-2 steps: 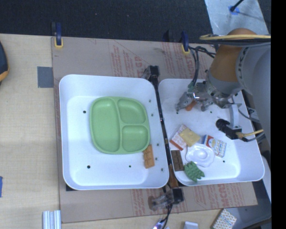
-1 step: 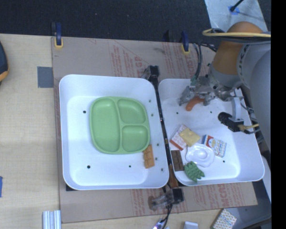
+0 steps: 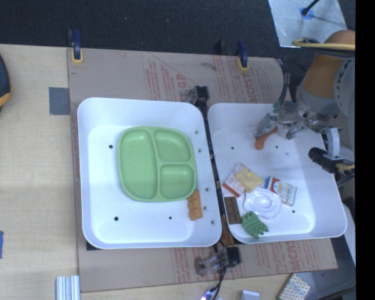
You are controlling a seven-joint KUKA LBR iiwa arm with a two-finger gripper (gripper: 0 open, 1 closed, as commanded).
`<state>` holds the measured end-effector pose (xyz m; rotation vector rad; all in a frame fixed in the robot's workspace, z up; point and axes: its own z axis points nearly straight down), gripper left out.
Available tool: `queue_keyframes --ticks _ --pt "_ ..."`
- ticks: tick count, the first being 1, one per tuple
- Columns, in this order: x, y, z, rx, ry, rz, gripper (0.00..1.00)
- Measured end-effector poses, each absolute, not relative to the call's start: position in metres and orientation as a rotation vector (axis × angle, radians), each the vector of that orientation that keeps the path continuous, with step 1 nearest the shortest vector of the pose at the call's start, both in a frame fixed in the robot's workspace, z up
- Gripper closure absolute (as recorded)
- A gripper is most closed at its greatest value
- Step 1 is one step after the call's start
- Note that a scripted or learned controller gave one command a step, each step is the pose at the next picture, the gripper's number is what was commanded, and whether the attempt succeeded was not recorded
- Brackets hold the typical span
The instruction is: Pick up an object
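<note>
A pale wood counter carries a brown cardboard sheet held at its far edge by two blue clamps. Beyond it lies dark carpeted floor. A patch of grey tape sits left of the cardboard. Light is even and soft.

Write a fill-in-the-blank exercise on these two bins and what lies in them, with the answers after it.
1. The green divided plate lies in the ____ bin of the view.
2. The plate has ____ compartments.
3. The gripper is over the far part of the ____ bin, next to an orange object.
4. The small green toy lies near the ____ edge of the right bin.

Answers: left; three; right; near
</note>
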<state>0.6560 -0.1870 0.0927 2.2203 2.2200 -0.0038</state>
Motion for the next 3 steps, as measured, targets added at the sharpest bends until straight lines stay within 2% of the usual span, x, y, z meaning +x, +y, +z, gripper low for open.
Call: queue_keyframes --ticks 1,2,3 --pt "0.656 -0.121 0.092 2.215 2.233 -0.006 0.0" --pt "0.653 -0.124 0.1 2.226 2.239 -0.022 1.0" --pt "0.551 -0.063 0.195 2.219 2.236 -0.007 1.0"
